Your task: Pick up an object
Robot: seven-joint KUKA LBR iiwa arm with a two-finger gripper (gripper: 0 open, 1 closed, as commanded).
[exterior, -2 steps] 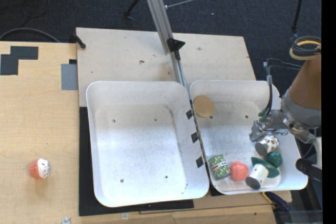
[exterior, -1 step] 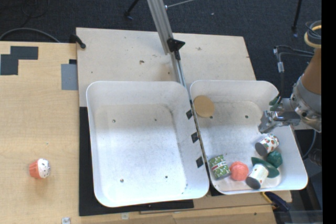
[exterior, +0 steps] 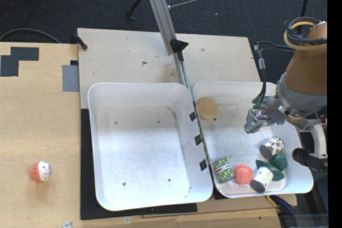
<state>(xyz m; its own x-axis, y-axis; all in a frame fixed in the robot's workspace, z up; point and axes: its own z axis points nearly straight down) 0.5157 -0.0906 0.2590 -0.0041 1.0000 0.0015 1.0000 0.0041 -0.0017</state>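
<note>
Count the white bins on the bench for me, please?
2. The left bin sits mid-bench; the right bin lies beside it, under the arm, with a small pile of things in its near corner.

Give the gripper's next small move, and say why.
Probably lower and shift toward the near corner: the gripper hangs above bare floor of the right bin, while the red ball, cup and other items cluster there, nearer the camera.

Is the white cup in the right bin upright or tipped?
Tipped: the cup lies on its side in the right bin, dark end toward the bin's near edge.
</note>
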